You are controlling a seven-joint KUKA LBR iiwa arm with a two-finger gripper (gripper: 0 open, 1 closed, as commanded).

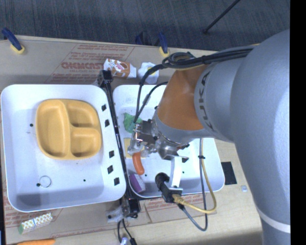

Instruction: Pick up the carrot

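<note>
The carrot (138, 164), a small orange piece, lies in the right bin (214, 177) near its left wall. My gripper (137, 144) hangs just above the carrot's upper end, close to it or touching it. The arm's grey and orange wrist covers most of that bin and hides the gripper's tip from above.
A green item (128, 121) lies just behind the gripper and a purple item (136, 182) just in front of the carrot. The left bin (15, 188) holds a yellow divided plate (69, 128). A black divider (113, 137) runs between the bins. Cables (194, 208) trail over the front edge.
</note>
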